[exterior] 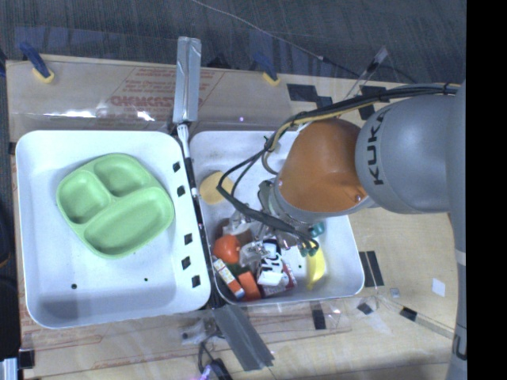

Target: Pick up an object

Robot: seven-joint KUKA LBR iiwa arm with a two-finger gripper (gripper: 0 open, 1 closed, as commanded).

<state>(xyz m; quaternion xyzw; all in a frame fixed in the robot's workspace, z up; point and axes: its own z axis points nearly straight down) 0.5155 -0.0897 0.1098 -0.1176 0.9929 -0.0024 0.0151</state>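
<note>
The hand (273, 248) sat low in the right bin (348, 279), down among a heap of small objects (257, 271) near the front wall; the wrist hid it, so how far it was opened, or whether it had anything, could not be told. The step would likely go best by settling on a single piece, perhaps the orange-red ball (226, 249) or the yellow banana-shaped toy (316, 267), then lifting straight up. The clutter was bright, packed and overlapping. A green divided plate (115, 204) lay in the left bin (40, 291).
</note>
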